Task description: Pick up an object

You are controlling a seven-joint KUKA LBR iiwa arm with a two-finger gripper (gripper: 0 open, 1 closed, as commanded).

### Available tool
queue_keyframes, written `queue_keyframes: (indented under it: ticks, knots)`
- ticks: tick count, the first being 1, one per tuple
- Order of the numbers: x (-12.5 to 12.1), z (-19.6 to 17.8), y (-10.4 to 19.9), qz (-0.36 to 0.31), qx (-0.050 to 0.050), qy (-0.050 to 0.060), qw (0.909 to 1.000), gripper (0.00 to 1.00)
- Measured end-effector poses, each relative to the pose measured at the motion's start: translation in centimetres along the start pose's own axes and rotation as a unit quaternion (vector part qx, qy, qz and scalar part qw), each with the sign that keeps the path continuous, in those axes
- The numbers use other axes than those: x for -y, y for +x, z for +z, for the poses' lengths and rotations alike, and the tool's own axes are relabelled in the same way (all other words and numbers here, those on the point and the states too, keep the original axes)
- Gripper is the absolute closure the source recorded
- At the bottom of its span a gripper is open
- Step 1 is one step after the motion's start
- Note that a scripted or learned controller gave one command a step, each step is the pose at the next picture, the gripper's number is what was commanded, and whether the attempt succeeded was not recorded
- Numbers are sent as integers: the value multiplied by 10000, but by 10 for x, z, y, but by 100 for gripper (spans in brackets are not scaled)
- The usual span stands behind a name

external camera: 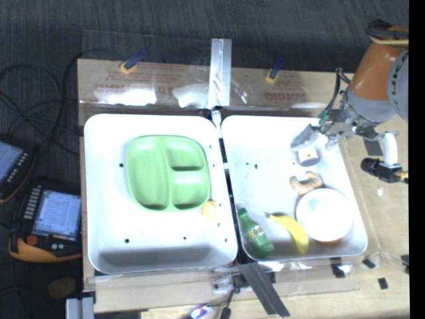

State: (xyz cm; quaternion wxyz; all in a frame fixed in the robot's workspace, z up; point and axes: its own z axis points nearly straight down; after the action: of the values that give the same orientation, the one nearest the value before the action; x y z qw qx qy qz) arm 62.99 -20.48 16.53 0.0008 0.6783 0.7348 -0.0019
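Worktop carries two shallow white bins [99, 198]; the hand [307, 146] hangs over the right bin's upper corner, its opening unreadable, while candidate objects, a yellow plastic banana [292, 230] and green bottle [254, 234], lie crowded along the near wall.

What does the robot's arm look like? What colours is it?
The arm is chunky and rounded, grey with a bright orange band above the wrist. At its end sits a small grey and silver gripper with a tiny red mark on its pale tip. Thin dark cables run along the wrist, and a white and black part sticks out beside it.
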Motion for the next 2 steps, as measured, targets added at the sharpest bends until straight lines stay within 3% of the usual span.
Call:
queue_keyframes:
  ticks: [1, 2]
  knots:
    - [41, -40, -15, 385, -14, 3, 9993, 0]
    - [-11, 66, -9, -38, -43, -27, 10000, 0]
